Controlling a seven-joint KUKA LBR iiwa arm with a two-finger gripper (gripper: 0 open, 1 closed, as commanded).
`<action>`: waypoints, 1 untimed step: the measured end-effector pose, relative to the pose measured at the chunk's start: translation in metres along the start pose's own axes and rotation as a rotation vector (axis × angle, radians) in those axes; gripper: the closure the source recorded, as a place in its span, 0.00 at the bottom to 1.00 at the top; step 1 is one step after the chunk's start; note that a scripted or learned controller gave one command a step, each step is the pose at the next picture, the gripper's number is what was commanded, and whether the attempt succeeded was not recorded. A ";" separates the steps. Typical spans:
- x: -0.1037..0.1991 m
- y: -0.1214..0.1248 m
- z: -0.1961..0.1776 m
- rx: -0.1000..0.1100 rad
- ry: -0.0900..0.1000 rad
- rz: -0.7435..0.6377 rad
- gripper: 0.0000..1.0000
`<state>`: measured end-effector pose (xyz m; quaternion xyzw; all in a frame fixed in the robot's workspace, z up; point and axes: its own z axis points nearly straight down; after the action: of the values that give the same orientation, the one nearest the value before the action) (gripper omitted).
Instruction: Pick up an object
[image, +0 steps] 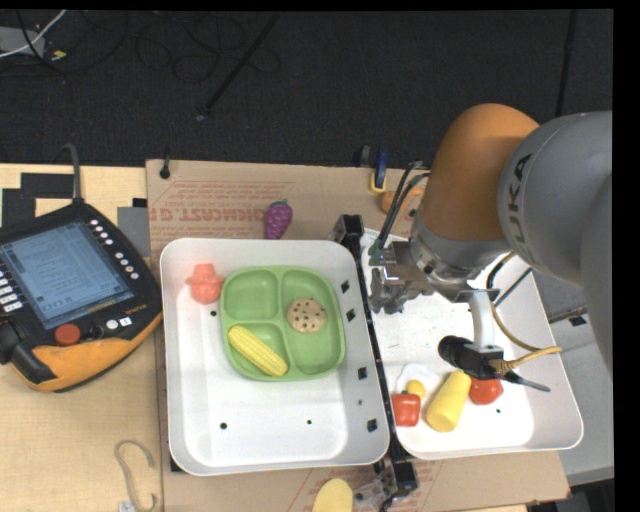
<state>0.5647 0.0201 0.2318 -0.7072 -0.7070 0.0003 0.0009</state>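
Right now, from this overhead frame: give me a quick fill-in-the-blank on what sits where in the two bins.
1. The round chocolate-chip cookie lies in a compartment of the ____ divided plastic tray.
2. The yellow corn cob lies in the same tray, inside the ____ white bin.
3. The pink toy sits in that bin, ____ the tray.

Missing: green; left; outside

The scene is lit evenly and brightly from above. The two white bins (262, 440) are rendered nearly overexposed, and short soft shadows are cast beside the objects. The far background is left dark. Fine detail is softened by slight blur and grain.
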 end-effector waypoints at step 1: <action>-0.005 -0.006 0.015 0.003 -0.001 0.000 1.00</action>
<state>0.5590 0.0152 0.2167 -0.7073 -0.7069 0.0018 0.0015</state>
